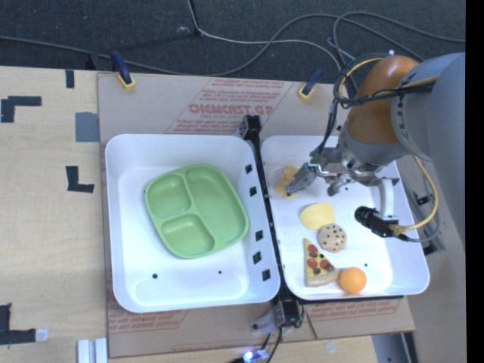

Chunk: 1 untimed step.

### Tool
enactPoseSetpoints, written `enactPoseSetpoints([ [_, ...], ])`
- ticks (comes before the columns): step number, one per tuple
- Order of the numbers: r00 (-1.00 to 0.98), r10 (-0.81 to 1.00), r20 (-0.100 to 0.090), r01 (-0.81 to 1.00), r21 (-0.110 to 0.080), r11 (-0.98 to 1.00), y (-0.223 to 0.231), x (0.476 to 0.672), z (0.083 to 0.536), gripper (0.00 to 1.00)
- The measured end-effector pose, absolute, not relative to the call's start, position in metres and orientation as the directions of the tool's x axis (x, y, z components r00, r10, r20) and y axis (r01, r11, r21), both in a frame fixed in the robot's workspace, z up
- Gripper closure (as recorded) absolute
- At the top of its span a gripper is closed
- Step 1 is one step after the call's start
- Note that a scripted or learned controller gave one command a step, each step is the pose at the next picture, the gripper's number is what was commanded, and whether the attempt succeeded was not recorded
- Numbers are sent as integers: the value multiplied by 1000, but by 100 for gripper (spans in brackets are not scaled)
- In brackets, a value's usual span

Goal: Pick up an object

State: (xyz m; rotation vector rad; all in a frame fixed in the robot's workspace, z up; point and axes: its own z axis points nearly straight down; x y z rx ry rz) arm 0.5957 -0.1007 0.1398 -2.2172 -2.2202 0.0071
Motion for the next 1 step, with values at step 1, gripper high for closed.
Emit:
enactPoseSetpoints([
  [1, -2, 1000, -1, 1000, -4, 2, -100, 594, 86, 0],
])
